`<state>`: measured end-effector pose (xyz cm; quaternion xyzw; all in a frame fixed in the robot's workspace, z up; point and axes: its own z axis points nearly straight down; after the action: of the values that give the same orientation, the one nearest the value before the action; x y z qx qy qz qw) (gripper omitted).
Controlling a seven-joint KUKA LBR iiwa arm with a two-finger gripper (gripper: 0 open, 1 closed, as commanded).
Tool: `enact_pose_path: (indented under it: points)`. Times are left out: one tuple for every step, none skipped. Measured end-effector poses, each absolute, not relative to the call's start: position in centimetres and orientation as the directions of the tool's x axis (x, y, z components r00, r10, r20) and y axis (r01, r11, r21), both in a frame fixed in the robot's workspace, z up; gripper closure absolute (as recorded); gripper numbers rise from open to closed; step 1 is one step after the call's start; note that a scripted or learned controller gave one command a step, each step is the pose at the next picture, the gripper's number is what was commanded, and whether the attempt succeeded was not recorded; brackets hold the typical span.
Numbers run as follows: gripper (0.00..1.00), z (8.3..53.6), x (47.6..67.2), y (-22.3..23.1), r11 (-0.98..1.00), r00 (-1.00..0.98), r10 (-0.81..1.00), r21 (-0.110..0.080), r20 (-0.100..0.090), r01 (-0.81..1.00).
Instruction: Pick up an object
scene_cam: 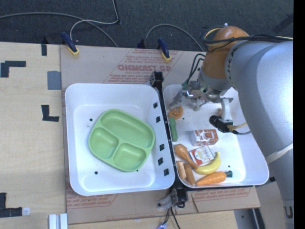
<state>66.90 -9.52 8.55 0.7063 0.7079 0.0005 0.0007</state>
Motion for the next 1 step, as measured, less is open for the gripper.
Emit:
enact_pose_path:
  points:
    - [0.0, 8.57, 65.65, -9.58, 0.001, -0.001, 1.0, 0.002, -0.002, 1.0]
